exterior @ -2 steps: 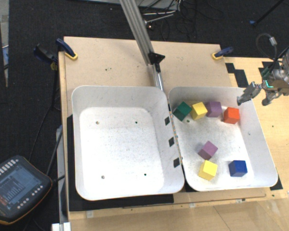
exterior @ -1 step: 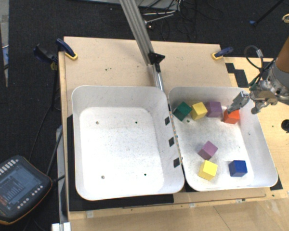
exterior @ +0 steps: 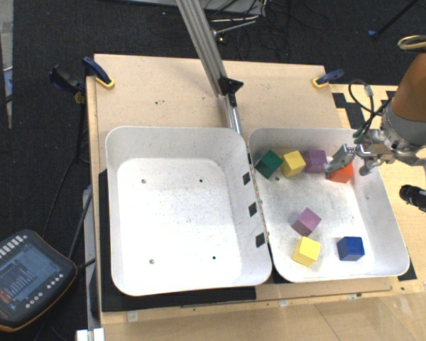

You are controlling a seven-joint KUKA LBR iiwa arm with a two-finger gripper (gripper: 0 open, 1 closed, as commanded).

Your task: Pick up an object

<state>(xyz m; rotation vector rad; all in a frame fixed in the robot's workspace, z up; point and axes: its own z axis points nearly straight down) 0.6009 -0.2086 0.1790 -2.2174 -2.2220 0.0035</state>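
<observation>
The right bin (exterior: 326,204) holds several small blocks. Along its far side lie a green block (exterior: 268,163), a yellow block (exterior: 294,163), a purple block (exterior: 315,160) and an orange block (exterior: 341,175). Nearer the front are a second purple block (exterior: 306,221), a second yellow block (exterior: 307,250) and a blue block (exterior: 350,248). My gripper (exterior: 354,165) hangs over the bin's far right corner with its fingers spread. The left finger (exterior: 337,163) overlaps the top of the orange block, which rests low in the bin. Nothing is clamped.
The left bin (exterior: 177,204) stands beside the right one, their rims meeting in the middle. A slanted metal pole (exterior: 202,38) ends at the bins' far junction. Clamps sit at the bench's far corners. A teach pendant (exterior: 21,279) lies at the lower left.
</observation>
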